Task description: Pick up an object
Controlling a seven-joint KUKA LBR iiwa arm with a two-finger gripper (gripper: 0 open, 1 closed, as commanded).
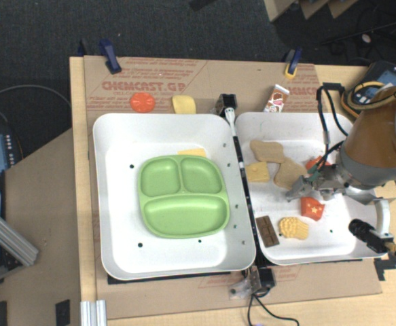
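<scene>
My gripper [309, 187] hangs low over the middle of the right bin [333, 246], on the grey arm with its orange band [378, 141] coming in from the right. Just below it in the view lies a red strawberry-like piece [312, 209], close to the gripper but not visibly held. A small red bit [312, 163] shows just above the gripper. Left of it lie two tan bread-like pieces [276, 160], partly overlapping, and a yellow cheese block [257, 173]. A yellow corn piece [293, 227] and a brown chocolate bar [267, 230] rest near the bin's front.
The left bin [116, 141] holds a green divided plate [183, 196] with a yellow piece [192, 153] at its far edge. Behind the bins on the bench lie an orange item [142, 102], a yellow item [183, 104] and a small carton [276, 99]. Black cables [328, 114] run past the arm.
</scene>
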